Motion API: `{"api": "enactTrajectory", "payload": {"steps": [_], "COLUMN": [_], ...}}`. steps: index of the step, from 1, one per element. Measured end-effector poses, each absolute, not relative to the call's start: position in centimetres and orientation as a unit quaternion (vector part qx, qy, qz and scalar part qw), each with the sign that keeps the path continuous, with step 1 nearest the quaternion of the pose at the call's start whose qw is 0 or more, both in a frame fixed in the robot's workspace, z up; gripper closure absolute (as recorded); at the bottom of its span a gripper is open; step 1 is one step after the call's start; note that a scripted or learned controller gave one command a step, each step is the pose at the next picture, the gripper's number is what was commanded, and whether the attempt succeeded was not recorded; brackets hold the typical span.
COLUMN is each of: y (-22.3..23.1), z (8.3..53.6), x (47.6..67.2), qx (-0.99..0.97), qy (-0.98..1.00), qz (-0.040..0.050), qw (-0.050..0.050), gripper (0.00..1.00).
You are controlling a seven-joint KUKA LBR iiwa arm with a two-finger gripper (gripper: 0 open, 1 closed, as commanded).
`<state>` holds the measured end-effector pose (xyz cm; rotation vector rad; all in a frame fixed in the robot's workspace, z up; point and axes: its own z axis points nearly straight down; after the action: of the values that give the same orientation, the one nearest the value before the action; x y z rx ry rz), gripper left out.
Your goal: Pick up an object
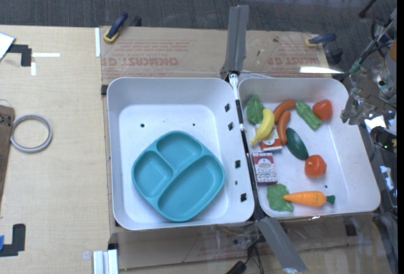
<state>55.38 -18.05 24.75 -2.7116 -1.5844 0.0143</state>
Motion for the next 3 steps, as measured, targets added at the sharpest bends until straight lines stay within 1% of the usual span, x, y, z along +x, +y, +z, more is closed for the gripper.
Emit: {"api": "enactTrajectory", "payload": {"steps": [1,2,3], "y": [-18.6,-21.2,-22.2], "z": [38.9,43.5,44.0], "x": [57.7,61.5,65.1], "qx": [-0.909,-0.962,-0.985], "qy": [-0.418,-0.273,-0.171], "qz": [0.0018,0.0025,0.0023], "qw": [0.0,0.0,0.0], "gripper": [1.0,1.0,1.0]}}
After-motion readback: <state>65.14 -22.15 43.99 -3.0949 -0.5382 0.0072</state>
